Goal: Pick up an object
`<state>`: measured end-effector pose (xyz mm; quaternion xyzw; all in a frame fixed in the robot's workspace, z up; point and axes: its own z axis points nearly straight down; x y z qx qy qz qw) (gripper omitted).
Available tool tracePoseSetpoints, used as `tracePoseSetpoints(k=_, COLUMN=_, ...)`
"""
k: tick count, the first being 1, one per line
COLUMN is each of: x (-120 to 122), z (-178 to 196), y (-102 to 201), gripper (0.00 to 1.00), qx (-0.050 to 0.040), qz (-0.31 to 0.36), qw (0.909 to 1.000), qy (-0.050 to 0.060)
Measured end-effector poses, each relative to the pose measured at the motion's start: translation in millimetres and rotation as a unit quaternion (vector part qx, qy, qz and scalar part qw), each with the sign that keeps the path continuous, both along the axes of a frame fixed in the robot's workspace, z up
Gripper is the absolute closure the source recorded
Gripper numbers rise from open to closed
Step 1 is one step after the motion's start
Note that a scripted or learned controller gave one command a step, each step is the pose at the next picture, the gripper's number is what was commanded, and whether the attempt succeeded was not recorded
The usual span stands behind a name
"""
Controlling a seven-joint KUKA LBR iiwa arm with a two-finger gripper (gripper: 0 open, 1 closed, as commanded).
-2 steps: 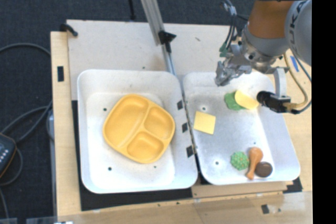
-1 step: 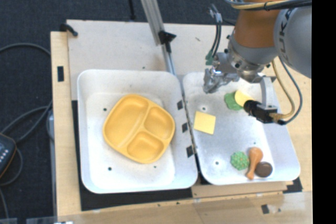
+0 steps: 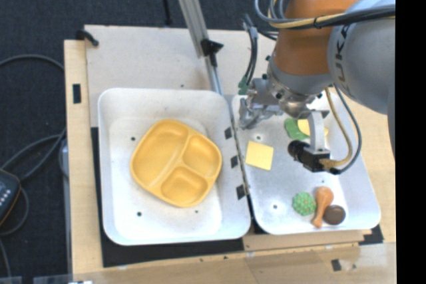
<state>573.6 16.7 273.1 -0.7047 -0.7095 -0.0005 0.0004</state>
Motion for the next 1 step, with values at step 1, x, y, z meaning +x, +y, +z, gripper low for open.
tracePoseSetpoints(k=1, x=-21.5, z=-27.7, y=44.7, gripper=1.00, qx=-0.0002, qz=0.000, qw=1.0000, qy=0.001)
